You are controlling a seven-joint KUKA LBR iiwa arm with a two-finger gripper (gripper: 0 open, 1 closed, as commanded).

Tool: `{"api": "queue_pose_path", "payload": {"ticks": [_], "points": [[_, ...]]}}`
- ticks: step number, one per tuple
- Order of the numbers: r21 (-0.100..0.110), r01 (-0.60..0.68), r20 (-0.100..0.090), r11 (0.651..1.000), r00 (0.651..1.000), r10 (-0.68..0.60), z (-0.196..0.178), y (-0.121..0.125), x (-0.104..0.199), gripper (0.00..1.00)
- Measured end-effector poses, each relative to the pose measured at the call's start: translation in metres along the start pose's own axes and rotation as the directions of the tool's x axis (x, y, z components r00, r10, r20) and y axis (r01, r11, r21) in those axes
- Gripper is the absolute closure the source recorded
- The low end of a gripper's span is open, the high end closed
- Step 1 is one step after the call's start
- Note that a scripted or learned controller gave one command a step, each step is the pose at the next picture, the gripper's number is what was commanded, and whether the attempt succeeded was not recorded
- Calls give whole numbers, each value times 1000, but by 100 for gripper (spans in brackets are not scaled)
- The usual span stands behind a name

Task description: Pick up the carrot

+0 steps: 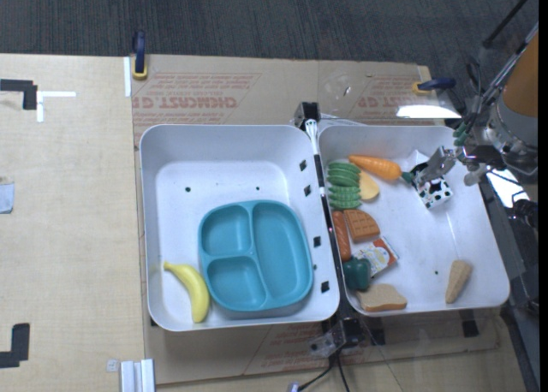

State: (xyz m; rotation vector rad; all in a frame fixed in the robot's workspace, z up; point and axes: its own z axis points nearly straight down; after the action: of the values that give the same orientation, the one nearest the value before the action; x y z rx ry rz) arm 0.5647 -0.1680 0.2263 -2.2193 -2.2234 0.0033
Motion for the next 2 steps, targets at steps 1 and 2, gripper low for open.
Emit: {"api": "queue_pose_path", "payload": {"ticks": [1,2], "points": [[0,25,0,1000,1000,-25,96,72,38,0],[5,-380,-19,925,925,380,117,102,9,0]]}}
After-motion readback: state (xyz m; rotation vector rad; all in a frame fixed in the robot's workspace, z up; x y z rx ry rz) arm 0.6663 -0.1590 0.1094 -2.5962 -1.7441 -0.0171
